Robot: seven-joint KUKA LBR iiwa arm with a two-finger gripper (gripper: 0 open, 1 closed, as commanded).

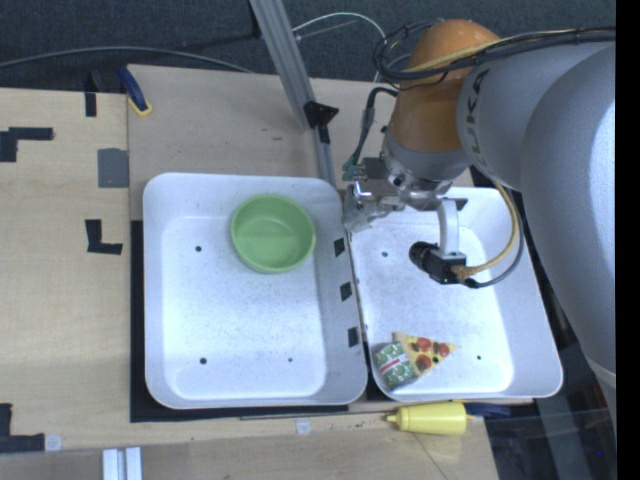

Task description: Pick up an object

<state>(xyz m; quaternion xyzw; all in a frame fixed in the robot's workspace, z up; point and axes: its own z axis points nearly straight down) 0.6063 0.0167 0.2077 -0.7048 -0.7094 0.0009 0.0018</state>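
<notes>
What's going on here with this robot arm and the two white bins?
The grey arm reaches in from the right, and its gripper hangs over the far left corner of the right bin, beside the wall between the bins. It is not at any object. A toy pizza slice and a green patterned item lie at that bin's near left corner. A green bowl sits in the left bin, and a yellow bottle lies on the bench outside.
</notes>
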